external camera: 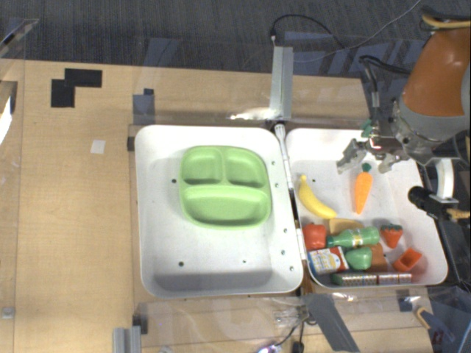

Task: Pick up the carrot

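Carrot (362, 190) lies in the right bin (324, 142), just beside the banana (314, 201). Gripper (366, 157) hangs directly above its green top, fingers spread wide, nothing held. Looks like light, rigid, slick plastic; best grasped across the thick upper half.

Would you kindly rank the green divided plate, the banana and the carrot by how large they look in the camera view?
1. green divided plate, by far the largest
2. banana
3. carrot
The banana and carrot look close in size, so their order is unsure.
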`<action>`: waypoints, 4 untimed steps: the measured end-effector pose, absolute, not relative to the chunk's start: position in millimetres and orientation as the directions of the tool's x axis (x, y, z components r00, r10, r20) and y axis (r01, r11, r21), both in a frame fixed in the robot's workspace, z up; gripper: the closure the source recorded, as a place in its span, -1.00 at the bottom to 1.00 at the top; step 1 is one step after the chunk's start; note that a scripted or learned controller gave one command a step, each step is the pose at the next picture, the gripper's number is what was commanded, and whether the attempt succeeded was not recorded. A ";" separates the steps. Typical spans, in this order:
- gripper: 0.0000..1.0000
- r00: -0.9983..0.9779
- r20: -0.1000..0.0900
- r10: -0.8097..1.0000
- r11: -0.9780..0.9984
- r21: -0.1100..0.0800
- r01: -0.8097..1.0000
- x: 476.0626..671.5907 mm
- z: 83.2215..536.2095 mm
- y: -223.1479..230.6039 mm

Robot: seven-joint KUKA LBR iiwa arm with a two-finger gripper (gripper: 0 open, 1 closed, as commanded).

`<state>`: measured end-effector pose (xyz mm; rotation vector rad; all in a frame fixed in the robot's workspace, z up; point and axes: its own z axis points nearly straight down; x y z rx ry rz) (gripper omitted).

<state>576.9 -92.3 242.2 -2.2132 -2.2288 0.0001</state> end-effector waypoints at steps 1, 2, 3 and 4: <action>-1.00 -0.034 0.001 0.999 0.034 -0.001 0.999 578.6 167.9 -141.5; -1.00 -0.115 -0.002 0.993 0.115 0.011 0.993 591.8 88.4 -160.6; 1.00 -0.117 0.001 0.993 0.117 0.014 0.993 594.1 98.1 -158.9; 1.00 -0.151 0.003 0.989 0.151 -0.017 0.988 651.8 184.1 -115.5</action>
